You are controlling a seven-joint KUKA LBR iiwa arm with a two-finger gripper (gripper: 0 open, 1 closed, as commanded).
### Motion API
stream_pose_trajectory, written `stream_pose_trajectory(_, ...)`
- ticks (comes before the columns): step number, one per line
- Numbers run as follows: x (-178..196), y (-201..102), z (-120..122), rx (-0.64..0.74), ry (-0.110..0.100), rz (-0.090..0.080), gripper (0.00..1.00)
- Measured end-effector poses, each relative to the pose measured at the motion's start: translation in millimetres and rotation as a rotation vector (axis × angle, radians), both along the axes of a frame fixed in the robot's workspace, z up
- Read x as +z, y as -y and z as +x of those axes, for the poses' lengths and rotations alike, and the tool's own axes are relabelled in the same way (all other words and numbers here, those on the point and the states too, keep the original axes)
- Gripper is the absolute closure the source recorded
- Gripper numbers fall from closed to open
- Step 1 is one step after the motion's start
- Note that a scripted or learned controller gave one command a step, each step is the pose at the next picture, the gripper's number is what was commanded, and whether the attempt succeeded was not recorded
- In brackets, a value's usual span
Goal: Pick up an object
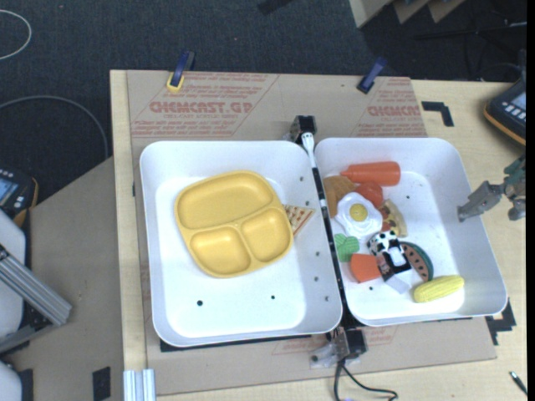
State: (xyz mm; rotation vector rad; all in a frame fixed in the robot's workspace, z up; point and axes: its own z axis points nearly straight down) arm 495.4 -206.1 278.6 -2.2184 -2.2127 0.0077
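Looking down on dark carpet with cables at the left, then a brown cardboard sheet printed in red, held by 2 clips at its far edge. On it sit 2 white bins. Left bin: a yellow divided plate, a waffle wedge touching its right rim. Right bin: toy food heaped at its left side, including a hot dog, fried egg and corn cob. Gripper at the right bin's right rim, holding nothing visible; cannot tell its grip.

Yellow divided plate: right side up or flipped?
Right side up. The yellow divided plate in the left bin shows its three hollow compartments facing the camera, with nothing in them.
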Motion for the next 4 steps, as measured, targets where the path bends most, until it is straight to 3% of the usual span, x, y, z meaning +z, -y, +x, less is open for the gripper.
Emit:
stream_pose_trajectory(1,5,0,2,0.003,0.01,-0.003,0.0)
stream_pose_trajectory(3,-102,-3,4,0.002,0.002,0.001,0.0)
stream_pose_trajectory(4,-150,-4,-6,0.002,0.003,0.001,0.0)
